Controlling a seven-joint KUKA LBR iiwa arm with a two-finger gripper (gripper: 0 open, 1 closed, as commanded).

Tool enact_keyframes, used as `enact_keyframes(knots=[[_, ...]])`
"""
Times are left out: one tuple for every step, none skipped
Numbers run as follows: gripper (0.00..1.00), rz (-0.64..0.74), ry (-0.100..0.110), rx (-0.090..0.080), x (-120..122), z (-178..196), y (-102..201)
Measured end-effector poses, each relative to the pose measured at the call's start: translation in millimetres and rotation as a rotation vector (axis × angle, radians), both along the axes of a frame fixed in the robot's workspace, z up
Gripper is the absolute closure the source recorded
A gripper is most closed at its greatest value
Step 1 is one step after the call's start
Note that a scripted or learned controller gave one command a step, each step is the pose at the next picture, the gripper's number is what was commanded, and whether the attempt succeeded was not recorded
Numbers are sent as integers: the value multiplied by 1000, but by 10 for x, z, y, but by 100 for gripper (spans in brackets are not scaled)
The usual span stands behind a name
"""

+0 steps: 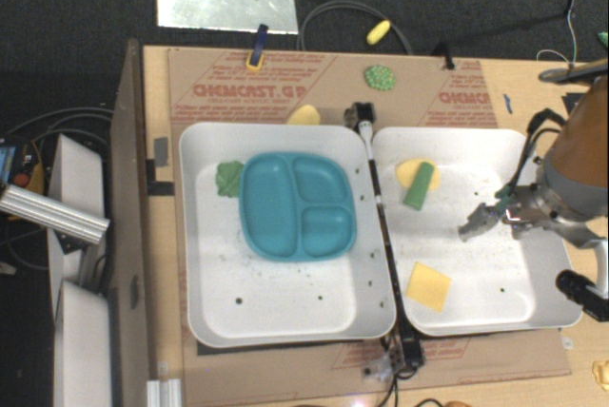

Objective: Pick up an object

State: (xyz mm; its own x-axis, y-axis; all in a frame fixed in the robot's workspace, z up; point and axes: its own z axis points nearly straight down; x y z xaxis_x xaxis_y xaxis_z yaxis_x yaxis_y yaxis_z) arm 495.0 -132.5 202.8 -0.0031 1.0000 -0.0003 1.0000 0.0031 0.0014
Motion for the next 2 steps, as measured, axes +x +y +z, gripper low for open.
enact_keyframes(knots=[[0,4,-2,-1,719,-1237,40],[0,5,-8,-1,1398,-1167,151]])
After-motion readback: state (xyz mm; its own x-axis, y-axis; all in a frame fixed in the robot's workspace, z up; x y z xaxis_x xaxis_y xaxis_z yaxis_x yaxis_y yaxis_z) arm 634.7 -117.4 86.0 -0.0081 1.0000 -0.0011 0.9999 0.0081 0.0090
